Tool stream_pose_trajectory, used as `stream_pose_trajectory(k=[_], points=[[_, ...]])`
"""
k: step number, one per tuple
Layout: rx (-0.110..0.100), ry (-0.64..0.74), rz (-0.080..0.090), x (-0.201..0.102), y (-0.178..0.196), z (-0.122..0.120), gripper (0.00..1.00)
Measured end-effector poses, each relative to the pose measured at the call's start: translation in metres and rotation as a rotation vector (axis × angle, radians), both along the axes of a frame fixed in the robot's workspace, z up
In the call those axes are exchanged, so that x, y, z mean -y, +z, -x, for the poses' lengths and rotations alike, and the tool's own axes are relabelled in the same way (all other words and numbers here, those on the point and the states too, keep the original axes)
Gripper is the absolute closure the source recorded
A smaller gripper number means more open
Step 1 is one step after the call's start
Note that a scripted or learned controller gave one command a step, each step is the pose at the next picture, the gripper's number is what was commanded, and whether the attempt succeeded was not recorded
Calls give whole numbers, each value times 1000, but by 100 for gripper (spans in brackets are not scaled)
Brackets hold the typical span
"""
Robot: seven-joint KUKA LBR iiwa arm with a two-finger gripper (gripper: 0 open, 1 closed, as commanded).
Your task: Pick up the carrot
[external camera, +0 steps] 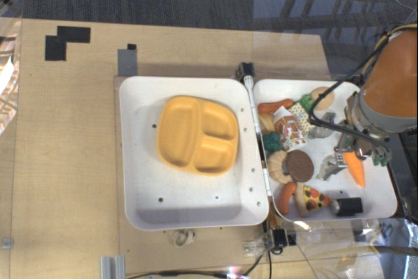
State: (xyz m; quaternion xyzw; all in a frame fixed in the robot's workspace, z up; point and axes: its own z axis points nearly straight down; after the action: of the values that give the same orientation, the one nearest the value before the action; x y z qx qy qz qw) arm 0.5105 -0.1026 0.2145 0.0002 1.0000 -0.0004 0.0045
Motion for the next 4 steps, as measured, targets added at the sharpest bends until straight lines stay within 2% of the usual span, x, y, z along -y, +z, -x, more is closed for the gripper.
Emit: stream_pose_trajectory(k=[1,2,3,4], points=[[4,238,4,58,-15,-28,0],[-2,435,3,94,-77,-27,0],[5,532,7,103,-125,-14,0],[9,702,11,101,-125,-3,0]])
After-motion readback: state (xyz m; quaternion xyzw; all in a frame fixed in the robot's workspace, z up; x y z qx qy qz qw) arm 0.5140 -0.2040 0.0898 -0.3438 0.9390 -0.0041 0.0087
